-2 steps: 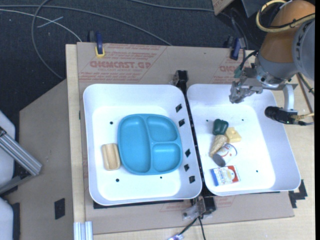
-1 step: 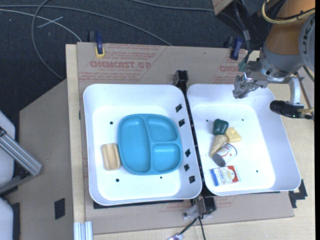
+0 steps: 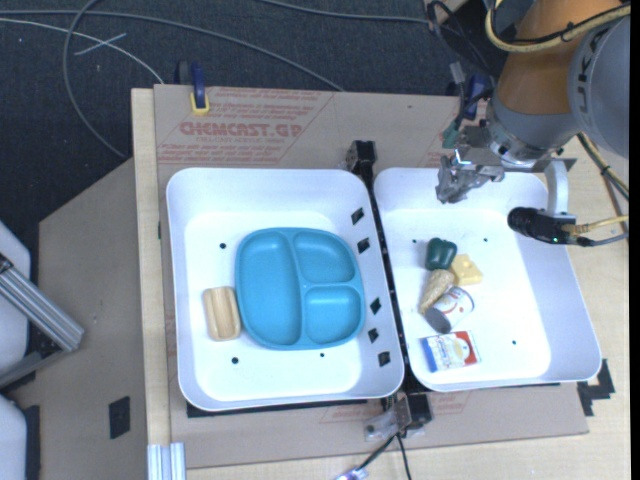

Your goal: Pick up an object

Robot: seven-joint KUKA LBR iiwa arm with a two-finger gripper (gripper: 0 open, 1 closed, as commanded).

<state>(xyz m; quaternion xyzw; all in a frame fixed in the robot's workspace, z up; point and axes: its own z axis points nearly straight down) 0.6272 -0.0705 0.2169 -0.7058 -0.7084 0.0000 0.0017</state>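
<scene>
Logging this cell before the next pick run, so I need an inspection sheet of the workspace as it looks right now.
Surface: bench top of brown board with red print, bearing a left bin and a right bin.
Job's things: right bin holds a dark green piece, yellow piece, cone, small can, flat packet.
Clutter: left bin holds a blue divided plate and tan block.
Grippers: gripper at the right bin's far edge, nothing between its fingers.
Cables: grey leads on dark floor.
Surroundings: blue clamp.

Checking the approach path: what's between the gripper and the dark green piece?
In the camera view, bare white bin floor separates the gripper from the dark green piece.
</scene>
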